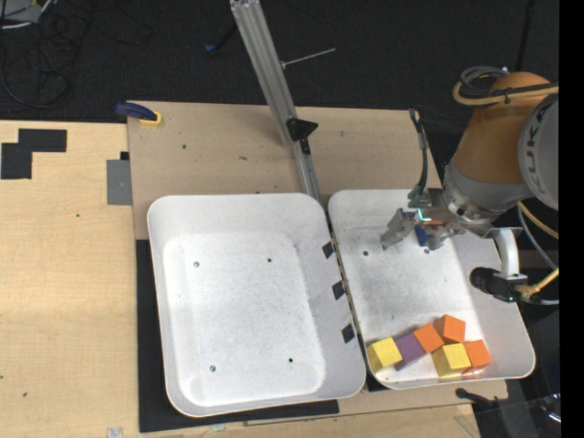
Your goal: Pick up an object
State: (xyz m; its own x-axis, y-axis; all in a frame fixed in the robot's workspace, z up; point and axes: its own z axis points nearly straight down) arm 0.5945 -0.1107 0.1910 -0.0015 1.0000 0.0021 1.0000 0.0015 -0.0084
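Gripper (412,229) held over right bin's (388,272) far edge; finger state cannot be told. Blocks (431,345) heaped at near edge, untouched.

The two-finger gripper (415,229) hangs over the far half of the right shallow white plastic bin (388,290). Nearer the camera than the gripper, in that bin's front corner, lies a cluster of small orange, yellow and purple blocks (429,345), touching one another (how many, the slanted view does not settle). To the view's left of the gripper, past the shared rims, sits the left shallow white plastic bin (237,299), just beside the first. Three small black clips (339,289) sit along the seam between the bins. Behind the gripper and to its left, a long grey metal rail (269,71) stands tilted on the bench (210,149). Far to the left, at the bench's back corner, lies a blue-and-yellow clamp (139,111).
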